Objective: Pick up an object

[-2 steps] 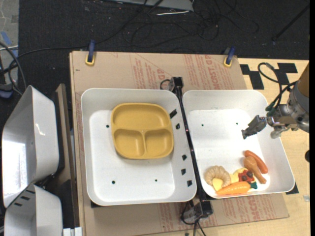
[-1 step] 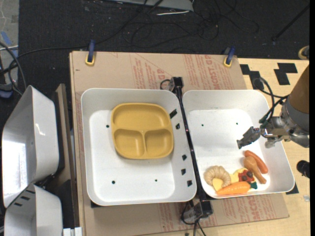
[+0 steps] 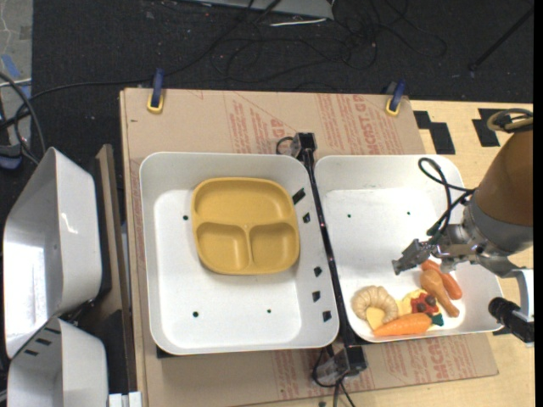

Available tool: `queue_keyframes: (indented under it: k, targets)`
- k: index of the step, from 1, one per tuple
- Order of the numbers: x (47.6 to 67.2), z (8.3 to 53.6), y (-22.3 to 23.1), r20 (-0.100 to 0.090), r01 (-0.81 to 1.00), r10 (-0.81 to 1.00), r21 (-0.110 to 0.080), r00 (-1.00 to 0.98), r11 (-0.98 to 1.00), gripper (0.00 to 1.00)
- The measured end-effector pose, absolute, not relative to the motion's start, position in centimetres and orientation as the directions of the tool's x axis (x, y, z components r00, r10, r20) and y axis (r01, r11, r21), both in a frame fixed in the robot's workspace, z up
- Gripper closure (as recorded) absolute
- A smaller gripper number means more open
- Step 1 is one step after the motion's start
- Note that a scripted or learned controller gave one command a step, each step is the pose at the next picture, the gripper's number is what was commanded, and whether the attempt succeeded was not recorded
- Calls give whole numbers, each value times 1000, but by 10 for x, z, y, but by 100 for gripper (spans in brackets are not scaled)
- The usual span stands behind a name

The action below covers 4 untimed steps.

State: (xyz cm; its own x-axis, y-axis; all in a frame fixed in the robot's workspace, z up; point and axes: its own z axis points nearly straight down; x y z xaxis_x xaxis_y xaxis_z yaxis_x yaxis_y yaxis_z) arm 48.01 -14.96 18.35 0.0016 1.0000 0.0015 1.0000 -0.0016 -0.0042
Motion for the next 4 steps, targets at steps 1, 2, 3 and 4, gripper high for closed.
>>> queue_keyframes:
  k: [1, 2, 3, 4]
  targets:
    - [478, 138, -155, 1, 1000, 1000, -5, 2, -2, 0]
    - [479, 151, -155, 0, 1000, 1000, 0, 3, -3, 100]
    - [480, 214, -157, -2, 1000, 1000, 6, -3, 3, 100]
    - [481, 209, -157, 0, 1000, 1000, 0, 0, 0, 100]
